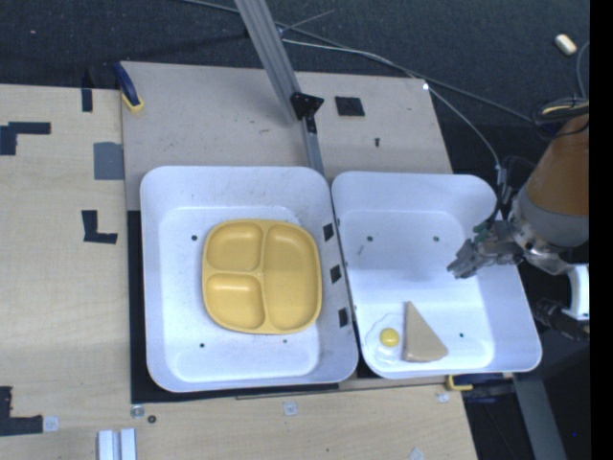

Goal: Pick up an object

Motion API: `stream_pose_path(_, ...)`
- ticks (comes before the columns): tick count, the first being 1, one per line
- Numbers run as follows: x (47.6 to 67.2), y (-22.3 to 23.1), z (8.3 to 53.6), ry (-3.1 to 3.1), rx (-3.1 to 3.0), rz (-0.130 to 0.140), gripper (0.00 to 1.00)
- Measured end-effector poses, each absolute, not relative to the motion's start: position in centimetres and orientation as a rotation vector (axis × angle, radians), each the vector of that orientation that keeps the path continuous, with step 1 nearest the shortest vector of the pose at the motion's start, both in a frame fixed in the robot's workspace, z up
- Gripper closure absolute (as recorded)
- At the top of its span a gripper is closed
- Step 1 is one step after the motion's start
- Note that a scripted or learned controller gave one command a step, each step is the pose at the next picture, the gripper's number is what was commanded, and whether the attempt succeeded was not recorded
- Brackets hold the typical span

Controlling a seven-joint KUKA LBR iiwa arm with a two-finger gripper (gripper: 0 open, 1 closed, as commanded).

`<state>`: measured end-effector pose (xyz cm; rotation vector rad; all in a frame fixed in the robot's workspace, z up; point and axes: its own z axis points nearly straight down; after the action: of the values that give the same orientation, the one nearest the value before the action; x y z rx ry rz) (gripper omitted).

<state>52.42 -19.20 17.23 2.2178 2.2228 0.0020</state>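
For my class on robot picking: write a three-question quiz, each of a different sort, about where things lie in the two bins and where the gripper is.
1. True or false: the yellow divided plate lies in the left bin.
2. Multiple choice: the tan wedge lies in the right bin at its A) far left corner, B) near edge, C) far right corner.
3. Fill in: beside the wedge sits a small yellow ___.

Key
1. True.
2. B; the gripper is over the same bin, apart from the wedge.
3. Ball.
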Motion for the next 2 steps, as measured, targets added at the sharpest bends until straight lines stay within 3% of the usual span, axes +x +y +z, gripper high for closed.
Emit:
stream_pose_path(1, 53.4, -18.6, 22.2, 2.222, 2.216, 0.003, 1.0)
stream_pose_path(2, 53.4, -18.5, 24.4, 2.223, 2.219, 0.002, 1.0)
